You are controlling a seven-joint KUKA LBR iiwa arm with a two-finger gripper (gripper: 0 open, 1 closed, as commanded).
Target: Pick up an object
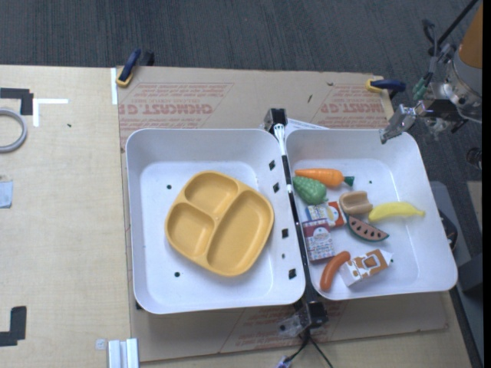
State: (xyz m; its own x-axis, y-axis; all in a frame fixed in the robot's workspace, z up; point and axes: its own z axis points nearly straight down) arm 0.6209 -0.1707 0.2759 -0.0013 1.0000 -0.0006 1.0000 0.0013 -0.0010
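The gripper point(400, 121) hovers above the right bin's point(430, 198) far rim, finger state unclear

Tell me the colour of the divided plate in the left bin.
The three-compartment plastic plate is yellow, plain with no pattern; the overhead camera view shows it clearly.

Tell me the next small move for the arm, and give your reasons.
Probably bring the gripper forward and inward over the right bin, toward the banana. It now sits at the bin's far right corner, near the rim and off all the toys. The banana is the nearest piece and has bare floor on its right, while the carrot and watermelon slice are crowded by neighbours.
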